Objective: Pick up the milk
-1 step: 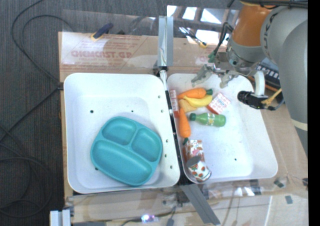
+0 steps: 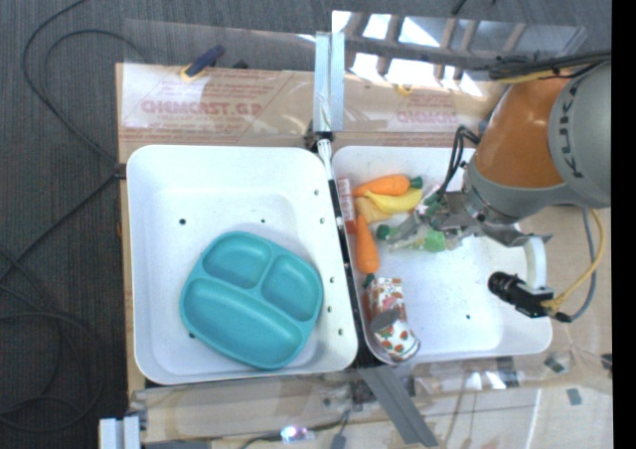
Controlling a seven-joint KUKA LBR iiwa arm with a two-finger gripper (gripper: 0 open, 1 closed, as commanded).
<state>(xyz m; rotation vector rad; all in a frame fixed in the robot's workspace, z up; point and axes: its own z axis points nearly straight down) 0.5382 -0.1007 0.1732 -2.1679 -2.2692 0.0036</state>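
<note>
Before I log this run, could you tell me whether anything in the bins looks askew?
Yes: the milk carton lies tipped on its side against the right bin's lower-left wall, and a carrot leans along the divider.

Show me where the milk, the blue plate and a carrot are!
milk carton [image 2: 389, 316]: camera view, middle of its printed side.
blue plate [image 2: 252, 298]: camera view, the ridge between its compartments.
carrot [image 2: 384, 185]: camera view, middle of its orange body.

The arm [image 2: 542, 144] is cut off by the right edge, and its wrist hides the gripper [image 2: 437, 224] fingers. Beneath them, small green pieces [image 2: 434, 241] are too blurred to identify.
</note>
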